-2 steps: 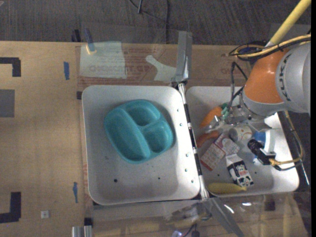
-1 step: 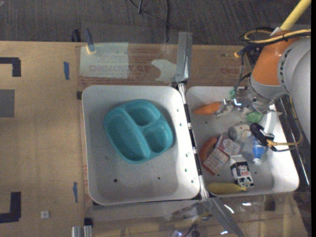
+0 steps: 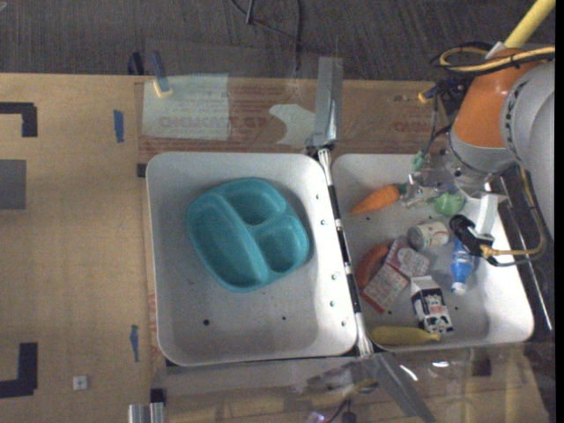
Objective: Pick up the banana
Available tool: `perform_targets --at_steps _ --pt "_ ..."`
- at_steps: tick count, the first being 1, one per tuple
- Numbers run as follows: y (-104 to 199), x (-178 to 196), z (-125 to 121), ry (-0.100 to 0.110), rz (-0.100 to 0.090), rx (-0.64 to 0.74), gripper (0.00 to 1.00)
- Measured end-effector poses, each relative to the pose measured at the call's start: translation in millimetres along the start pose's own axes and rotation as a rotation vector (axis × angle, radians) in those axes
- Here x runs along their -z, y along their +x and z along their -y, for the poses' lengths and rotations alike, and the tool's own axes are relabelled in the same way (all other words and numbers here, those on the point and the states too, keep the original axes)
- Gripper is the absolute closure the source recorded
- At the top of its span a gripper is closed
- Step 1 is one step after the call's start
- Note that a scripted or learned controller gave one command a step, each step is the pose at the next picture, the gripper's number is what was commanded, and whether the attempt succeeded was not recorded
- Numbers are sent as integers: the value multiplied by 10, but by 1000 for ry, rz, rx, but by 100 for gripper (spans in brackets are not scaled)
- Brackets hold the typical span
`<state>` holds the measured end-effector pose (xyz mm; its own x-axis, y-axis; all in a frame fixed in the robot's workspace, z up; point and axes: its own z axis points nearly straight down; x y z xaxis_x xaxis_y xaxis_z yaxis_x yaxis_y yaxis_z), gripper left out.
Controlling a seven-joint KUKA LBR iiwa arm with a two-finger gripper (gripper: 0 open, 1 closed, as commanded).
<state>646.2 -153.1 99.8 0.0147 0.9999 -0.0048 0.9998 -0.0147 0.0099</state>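
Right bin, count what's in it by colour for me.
Orange: 1, carrot
Yellow: 1, banana
Green: 1, small item
Blue: 1, bottle
Mostly white or red-and-white: 3, can, packet, carton
Total: 7

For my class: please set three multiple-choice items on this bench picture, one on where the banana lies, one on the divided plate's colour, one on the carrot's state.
1. The banana lies:
A. at the right bin's near edge
B. on the plate
C. outside both bins

2. The divided plate is:
A. red
B. teal
C. yellow

3. The carrot is:
A. standing upright
B. on the plate
C. lying flat in the right bin

Answers: 1 A, it rests along the bottom wall; 2 B, teal against the white left bin; 3 C, it lies beside the gripper.
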Motion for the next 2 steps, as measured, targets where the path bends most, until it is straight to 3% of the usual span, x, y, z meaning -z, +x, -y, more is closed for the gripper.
perform_targets --at_steps 1,2 --pt "-212 1545 -128 7 -1 -303 100" --pt "-188 1649 -141 5 1 -297 100"
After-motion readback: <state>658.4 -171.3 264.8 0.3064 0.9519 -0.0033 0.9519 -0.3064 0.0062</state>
